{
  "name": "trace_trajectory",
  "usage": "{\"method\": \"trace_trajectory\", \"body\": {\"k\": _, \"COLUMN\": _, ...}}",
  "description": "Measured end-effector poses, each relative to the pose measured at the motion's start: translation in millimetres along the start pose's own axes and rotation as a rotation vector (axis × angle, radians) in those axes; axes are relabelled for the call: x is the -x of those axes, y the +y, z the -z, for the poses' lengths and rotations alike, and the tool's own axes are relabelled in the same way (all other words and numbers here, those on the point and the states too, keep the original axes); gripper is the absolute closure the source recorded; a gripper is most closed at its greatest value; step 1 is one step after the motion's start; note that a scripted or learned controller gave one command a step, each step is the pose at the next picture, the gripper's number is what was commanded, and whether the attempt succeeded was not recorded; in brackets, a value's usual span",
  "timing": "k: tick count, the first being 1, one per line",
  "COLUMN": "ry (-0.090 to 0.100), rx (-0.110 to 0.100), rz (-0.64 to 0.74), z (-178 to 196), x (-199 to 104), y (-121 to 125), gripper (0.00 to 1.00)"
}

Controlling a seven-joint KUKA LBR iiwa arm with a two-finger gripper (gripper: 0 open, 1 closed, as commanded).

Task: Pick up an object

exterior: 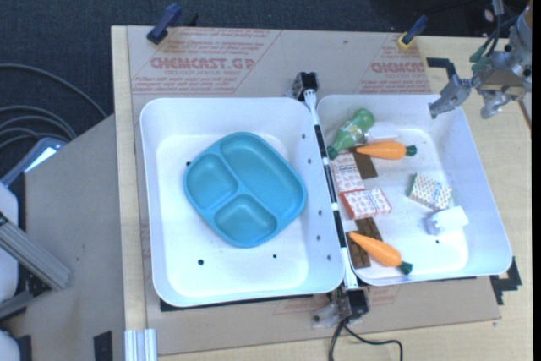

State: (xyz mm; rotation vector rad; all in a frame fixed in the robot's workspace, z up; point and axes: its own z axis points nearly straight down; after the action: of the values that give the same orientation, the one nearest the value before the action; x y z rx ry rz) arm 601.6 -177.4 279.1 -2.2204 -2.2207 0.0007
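Lying crosswise in right bin (473, 156), upper carrot (382, 150), green end right; pincer (470, 101) released, above.

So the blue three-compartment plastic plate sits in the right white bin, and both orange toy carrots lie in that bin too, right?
Not quite. The camera view shows the blue three-compartment plastic plate in the left white bin. Both orange toy carrots do lie in the right white bin.

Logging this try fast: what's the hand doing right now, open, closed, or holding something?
Hand: open, nothing between its fingers, up at the far right corner of the right bin.
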Motion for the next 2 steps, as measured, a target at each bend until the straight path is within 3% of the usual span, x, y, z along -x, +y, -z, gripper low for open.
{"method": "trace_trajectory", "body": {"k": 1, "ry": 0.0, "rx": -0.001, "rz": 0.001, "z": -77.5, "x": -63.3, "y": -11.9, "gripper": 0.0}}
{"method": "trace_trajectory", "body": {"k": 2, "ry": 0.0, "rx": 0.005, "rz": 0.0, "z": -191.2, "x": -82.1, "y": -55.0, "gripper": 0.0}}
